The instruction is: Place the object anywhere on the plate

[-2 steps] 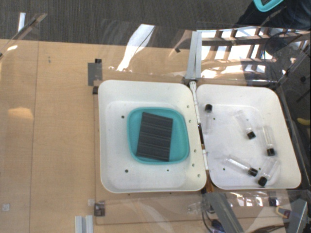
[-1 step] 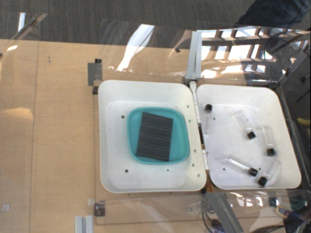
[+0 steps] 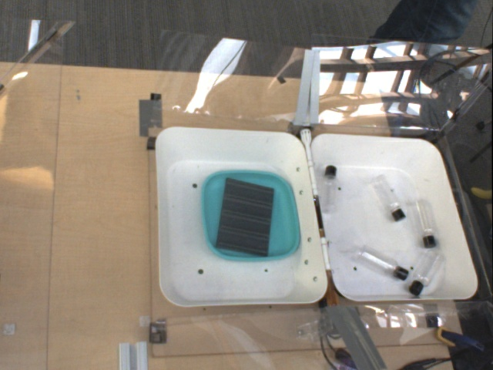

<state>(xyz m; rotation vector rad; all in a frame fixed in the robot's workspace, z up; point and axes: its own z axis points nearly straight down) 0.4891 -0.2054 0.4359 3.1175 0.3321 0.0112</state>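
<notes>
The dark grey ribbed rectangular slab point(image 3: 246, 217) lay flat on the teal square plastic plate point(image 3: 287, 223), well inside its rim, in the left white bin point(image 3: 177, 276). The placing looked done (clear black-capped vials point(image 3: 385, 195) sat apart in the right bin point(image 3: 362, 168)). A good finish called for a straight lift away, without dragging the slab.

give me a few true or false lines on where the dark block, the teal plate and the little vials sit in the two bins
1. The dark ribbed block lies on the teal plate. True.
2. The teal plate sits in the right bin. False: it sits in the left bin.
3. Several clear vials with black caps lie in the right bin. True.
4. The block stands on edge, leaning on the bin wall. False: it lies flat within the plate, apart from the walls.
5. A vial rests on the plate beside the block. False: the vials are all in the right bin.
</notes>
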